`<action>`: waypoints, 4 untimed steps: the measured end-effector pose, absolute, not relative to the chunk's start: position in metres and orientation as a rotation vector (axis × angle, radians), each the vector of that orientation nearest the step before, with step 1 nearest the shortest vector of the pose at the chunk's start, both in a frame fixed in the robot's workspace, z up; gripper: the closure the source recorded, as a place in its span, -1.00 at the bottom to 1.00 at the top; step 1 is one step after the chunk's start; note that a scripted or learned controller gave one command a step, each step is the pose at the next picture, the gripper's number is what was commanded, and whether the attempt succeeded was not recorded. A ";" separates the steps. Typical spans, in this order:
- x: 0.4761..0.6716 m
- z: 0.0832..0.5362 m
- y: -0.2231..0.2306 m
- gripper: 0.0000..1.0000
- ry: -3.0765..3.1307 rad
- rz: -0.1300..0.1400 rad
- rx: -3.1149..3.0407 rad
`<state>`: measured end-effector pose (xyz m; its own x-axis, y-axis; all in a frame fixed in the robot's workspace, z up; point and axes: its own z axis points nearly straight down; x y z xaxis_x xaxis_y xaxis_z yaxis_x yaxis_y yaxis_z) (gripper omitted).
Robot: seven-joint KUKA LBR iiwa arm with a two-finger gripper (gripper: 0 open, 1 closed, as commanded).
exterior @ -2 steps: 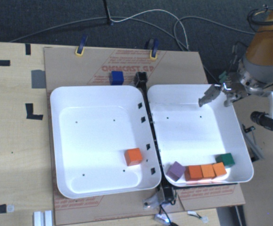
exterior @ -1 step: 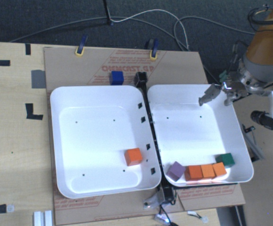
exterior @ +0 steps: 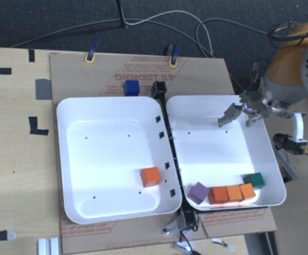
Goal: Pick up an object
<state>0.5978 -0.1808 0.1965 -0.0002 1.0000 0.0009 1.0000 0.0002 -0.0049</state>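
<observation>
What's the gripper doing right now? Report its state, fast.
Gripper: open, holding nothing, above the right bin, apart from the blocks.

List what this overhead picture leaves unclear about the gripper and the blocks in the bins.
- Gripper, camera view: too small and blurred to tell how its fingers stand.
- Green block: partly behind the orange block in front.
- Purple block: low against the right bin's rim, its base hidden.
- Arm: cut off by the right edge.
</observation>
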 end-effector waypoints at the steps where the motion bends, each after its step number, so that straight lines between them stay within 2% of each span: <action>1: 0.593 0.152 -0.184 -1.00 -2.219 0.004 -2.218; 2: 0.591 0.109 -0.184 -1.00 -2.220 0.003 -2.218; 3: 0.592 0.122 -0.184 1.00 -2.223 0.000 -2.220; 4: 0.598 0.166 -0.186 1.00 -2.224 -0.002 -2.223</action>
<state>0.5982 -0.1864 0.1660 -0.0003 1.0000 -0.0007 1.0000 0.0003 0.0029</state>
